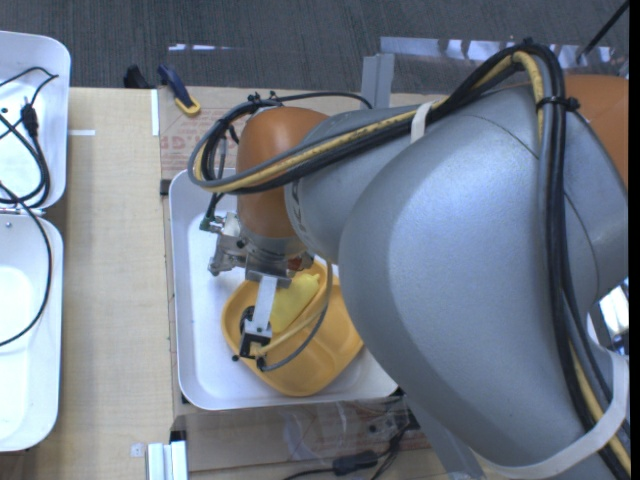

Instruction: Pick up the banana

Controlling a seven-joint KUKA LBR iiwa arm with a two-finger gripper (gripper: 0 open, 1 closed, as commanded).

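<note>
Jaws hidden beneath wrist, state cannot be told. Gripper [263, 271] low over yellow bowl [312, 363] in white bin [195, 308]; banana not seen held, lift remains.

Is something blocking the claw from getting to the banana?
Nothing visible. The gripper hangs just above a yellow bowl holding a paler yellow shape, likely the banana; the arm hides the rest.

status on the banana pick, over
Gripper low over the yellow bowl in the right bin. Banana likely the pale yellow shape inside it, partly hidden. No grasp confirmed.
</note>
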